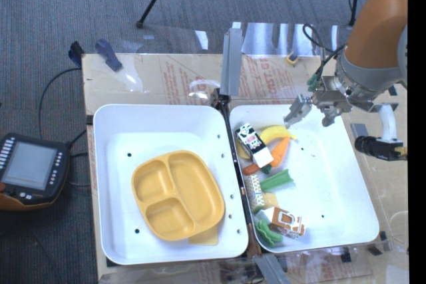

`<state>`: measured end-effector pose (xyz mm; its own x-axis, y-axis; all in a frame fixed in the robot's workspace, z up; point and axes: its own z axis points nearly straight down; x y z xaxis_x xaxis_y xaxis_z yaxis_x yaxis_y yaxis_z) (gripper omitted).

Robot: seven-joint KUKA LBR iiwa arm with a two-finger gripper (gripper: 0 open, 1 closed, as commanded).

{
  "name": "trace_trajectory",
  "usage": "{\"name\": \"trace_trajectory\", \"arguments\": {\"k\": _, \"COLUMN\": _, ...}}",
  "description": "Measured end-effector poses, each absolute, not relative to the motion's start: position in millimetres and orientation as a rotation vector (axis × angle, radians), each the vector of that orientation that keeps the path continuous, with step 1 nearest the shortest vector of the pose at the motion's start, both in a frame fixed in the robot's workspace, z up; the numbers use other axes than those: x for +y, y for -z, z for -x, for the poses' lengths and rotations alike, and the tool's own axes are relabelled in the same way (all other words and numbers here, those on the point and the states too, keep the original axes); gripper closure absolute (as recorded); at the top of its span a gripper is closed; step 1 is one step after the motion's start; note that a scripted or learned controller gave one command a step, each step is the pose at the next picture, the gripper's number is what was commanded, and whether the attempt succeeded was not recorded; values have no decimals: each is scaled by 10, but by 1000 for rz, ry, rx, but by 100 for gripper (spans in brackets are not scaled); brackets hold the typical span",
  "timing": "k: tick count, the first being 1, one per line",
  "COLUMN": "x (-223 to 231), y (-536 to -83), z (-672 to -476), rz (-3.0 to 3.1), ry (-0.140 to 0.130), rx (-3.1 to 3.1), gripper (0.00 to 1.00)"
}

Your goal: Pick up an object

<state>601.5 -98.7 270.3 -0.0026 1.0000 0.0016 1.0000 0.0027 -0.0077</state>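
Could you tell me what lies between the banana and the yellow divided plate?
In the camera view, the milk carton lies between banana and plate.

The gripper (pixel 311 114) hangs above the far edge of the right bin (pixel 333 176), its fingers spread and holding nothing. Toys lie along that bin's left side: a banana (pixel 276 134), a carrot (pixel 281 151), a cow-print carton (pixel 255 145). The left bin (pixel 120 136) holds a yellow tray (pixel 177 193).

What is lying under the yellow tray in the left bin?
A flat yellow piece sticks out under the tray at its near right corner. The tray covers the rest, so its shape cannot be told.
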Motion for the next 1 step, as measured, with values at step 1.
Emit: {"name": "trace_trajectory", "arguments": {"k": 1, "x": -980, "y": -1269, "z": -6288, "rz": 2085, "ry": 2, "rx": -2351, "gripper": 0}}
